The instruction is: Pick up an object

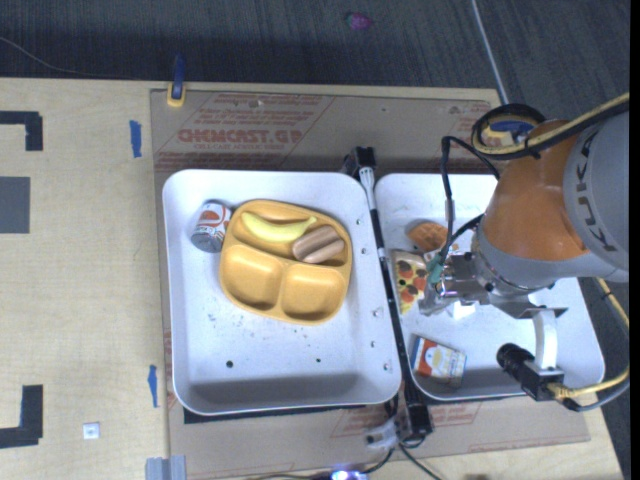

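My gripper [437,290] hangs low over the left part of the right bin [480,386], right beside a flat spotted card-like item [407,279]. An orange roundish piece [429,235] lies just behind it, and a small red-and-white carton [439,359] lies in front near the bin's near wall. The arm's orange band and grey wrist cover the middle of that bin. Nothing can be seen between the fingers.
The left bin [200,368] holds a yellow divided tray [283,263] with a banana [272,227] and a sausage [317,246] in its back compartment, and a small can [209,226] lying at its left. A black divider bar [385,288] runs between the bins.
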{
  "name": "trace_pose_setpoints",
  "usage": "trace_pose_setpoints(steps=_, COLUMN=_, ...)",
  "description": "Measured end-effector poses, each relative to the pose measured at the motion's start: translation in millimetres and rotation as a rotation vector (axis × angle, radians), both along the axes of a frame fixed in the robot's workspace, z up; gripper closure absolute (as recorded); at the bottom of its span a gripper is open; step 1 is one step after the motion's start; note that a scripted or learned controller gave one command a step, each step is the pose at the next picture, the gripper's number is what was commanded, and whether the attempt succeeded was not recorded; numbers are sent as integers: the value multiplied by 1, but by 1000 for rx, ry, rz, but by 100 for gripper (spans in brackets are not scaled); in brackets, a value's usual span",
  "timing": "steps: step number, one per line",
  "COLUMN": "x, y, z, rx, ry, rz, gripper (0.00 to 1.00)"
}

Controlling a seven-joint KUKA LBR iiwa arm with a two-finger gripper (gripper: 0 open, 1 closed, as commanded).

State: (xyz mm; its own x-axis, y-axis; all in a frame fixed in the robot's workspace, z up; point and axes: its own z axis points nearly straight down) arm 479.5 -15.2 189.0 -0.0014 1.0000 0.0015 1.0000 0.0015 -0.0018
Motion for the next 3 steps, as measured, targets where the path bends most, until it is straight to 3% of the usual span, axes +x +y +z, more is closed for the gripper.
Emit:
trace_pose_setpoints(steps=1, x=0, y=0, z=0, rx=0, ry=0, rz=0, gripper=0)
trace_pose_setpoints(steps=3, x=0, y=0, z=0, rx=0, ry=0, rz=0, gripper=0)
